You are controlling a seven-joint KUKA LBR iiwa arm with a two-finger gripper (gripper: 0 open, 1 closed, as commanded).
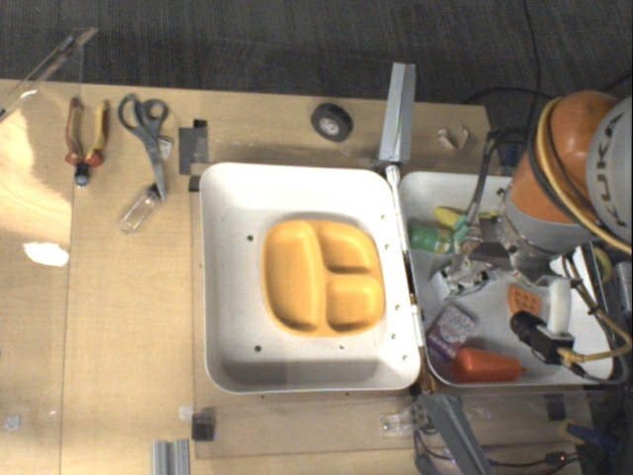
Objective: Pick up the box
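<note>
A small purple and grey box (pixel 451 325) lies flat on the floor of the right bin (pixel 427 188), near its front left corner. My gripper (pixel 467 267) hangs over the left half of that bin, a little behind the box and apart from it. The grey arm with its orange band comes in from the right and hides much of the bin's right side. I see nothing held in the gripper.
A yellow divided tray (pixel 323 273) sits in the left bin (pixel 227 265). The right bin also holds a green bottle (pixel 429 236), a red-orange object (pixel 487 365) and an orange-labelled item (pixel 525 296). Scissors (pixel 148 132), pliers (pixel 84 139) and a tape roll (pixel 331 121) lie on the bench.
</note>
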